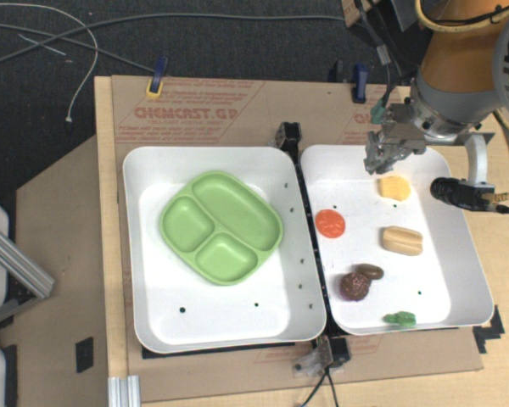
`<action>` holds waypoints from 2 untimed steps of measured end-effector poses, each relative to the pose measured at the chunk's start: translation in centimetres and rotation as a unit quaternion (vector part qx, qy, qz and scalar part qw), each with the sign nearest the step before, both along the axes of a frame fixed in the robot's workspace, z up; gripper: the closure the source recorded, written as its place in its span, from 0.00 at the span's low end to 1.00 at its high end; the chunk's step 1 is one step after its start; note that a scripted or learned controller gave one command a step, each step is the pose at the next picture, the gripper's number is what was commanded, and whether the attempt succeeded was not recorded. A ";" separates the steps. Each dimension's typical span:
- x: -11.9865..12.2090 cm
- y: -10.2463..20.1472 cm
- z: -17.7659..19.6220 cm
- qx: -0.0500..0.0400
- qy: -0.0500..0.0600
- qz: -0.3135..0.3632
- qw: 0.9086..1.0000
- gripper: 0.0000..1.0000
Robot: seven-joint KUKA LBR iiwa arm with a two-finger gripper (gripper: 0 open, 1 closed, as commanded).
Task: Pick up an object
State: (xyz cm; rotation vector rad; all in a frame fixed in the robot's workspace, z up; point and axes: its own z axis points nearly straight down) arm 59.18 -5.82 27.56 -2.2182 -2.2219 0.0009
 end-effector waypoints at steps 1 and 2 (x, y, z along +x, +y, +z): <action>-0.9 5.3 -0.1 0.000 0.000 0.001 1.000 1.00; -2.1 9.9 -0.4 0.000 0.000 0.000 1.000 1.00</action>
